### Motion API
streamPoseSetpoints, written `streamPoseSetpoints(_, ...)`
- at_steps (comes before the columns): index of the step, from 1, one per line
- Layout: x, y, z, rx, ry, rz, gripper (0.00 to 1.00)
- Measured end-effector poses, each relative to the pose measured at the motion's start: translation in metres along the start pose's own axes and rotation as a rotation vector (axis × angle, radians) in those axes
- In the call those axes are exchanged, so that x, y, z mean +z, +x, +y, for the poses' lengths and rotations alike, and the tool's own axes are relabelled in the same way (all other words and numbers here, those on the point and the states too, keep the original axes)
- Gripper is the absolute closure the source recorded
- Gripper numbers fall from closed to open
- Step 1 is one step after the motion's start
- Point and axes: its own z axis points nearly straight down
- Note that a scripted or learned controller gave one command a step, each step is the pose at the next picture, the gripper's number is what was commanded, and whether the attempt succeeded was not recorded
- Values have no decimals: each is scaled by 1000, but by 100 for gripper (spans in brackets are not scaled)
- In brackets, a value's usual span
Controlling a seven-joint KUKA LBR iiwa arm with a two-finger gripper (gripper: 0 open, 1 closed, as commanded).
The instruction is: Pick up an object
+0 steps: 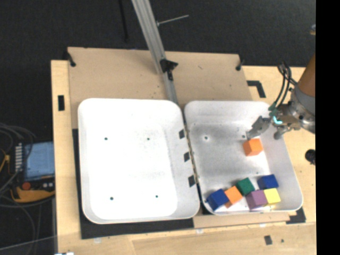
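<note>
Where the two shallow white plastic bins meet at the middle of the pale wooden bench (61,158), their inner rims are seen side by side, joined by small dark clips. The left white bin (90,142) is bounded by a rounded rim, and its whole floor lies open. In the right white bin (223,116), a wide stretch of bare floor is left along the far and left sides, while the near right corner is crowded. There, a blue cube (217,198), a second orange cube (233,194), a green cube (245,186), a purple cube (257,198), a yellow cube (272,196) and a second blue cube (268,182) are gathered close together against the near rim. A single orange cube (253,146) is shown apart from that cluster, tilted, toward the right side of the bin.

The grey pincer (269,128) is seen above the right bin's far right part, just above and beside the single orange cube. Its fingers appear spread apart, and nothing is seen between them; whether the cube is touched cannot be told.
</note>
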Motion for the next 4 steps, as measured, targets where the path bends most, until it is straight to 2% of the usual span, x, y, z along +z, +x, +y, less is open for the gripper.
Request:
streamPoseSetpoints(1, -2, 0, 1, -1, -4, -1, 0)
streamPoseSetpoints(2, 56, -6, 7, 3, 1, -2, 0)
streamPoseSetpoints(3, 110, -11, 6, 6, -15, -13, 0)
streamPoseSetpoints(4, 107, -11, 10, 5, -24, -10, 0)
